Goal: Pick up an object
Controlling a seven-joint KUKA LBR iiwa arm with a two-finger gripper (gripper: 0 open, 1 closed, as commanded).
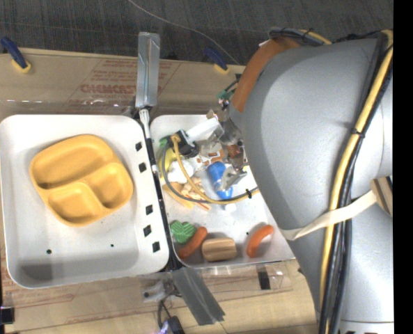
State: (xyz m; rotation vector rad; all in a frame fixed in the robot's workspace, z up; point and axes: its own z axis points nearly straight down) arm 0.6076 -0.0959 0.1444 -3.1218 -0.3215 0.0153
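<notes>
Toys in the right bin [276,255] look light, stiff and smooth; the brown block [219,248] offers flat sides to grasp. Gripper [223,164] state: I cannot tell.

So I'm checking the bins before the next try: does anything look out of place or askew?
Nothing looks spilled or damaged. The yellow divided tray lies slightly askew in the left bin. The toy foods crowd the right bin's near edge.
</notes>
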